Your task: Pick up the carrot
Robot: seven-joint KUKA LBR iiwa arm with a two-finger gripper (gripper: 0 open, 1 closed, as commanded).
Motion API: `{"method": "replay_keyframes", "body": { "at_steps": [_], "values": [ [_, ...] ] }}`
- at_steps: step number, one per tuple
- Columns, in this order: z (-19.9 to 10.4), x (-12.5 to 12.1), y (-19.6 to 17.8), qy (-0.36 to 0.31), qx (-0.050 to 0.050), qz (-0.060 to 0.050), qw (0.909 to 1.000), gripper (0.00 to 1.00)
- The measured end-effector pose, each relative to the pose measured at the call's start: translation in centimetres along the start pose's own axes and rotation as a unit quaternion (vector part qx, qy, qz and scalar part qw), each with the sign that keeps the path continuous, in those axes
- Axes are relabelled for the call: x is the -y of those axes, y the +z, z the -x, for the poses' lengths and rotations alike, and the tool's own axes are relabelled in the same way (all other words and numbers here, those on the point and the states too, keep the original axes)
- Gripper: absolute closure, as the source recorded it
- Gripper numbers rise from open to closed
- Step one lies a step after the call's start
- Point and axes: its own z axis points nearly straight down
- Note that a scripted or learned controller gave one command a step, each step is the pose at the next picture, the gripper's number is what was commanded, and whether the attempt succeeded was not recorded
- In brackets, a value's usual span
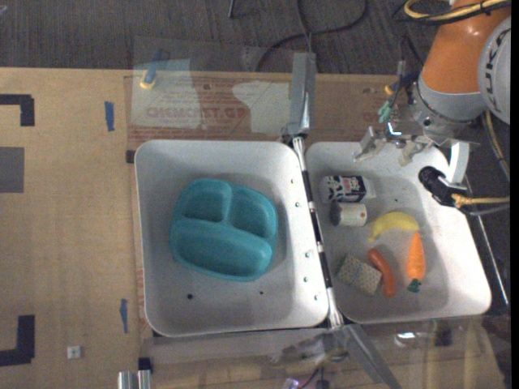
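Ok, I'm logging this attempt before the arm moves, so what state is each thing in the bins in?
carrot: lying flat in the right bin, green top toward the near edge, not gripped.
banana: lying beside the carrot.
sausage: lying flat.
sponge: lying flat.
milk carton: on its side.
teal divided plate: resting in the left bin.
gripper: above the right bin's far edge, holding nothing.

The orange carrot [415,256] lay lengthwise near the right bin's [470,298] right edge, green end toward the front.

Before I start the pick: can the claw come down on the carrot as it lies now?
Probably yes. The carrot lies uncovered in the right bin, banana and sausage close beside it; the claw hangs above the bin's far edge.
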Motion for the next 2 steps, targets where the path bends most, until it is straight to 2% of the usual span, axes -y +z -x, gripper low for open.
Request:
{"method": "replay_keyframes", "body": {
  "at_steps": [1,2],
  "values": [
    [8.3,8.3,9.8,0.124,-0.001,-0.001,0.9923,0.0],
    [11.1,6.9,11.3,0.059,-0.003,0.016,0.9981,0.0]
  ]
}}
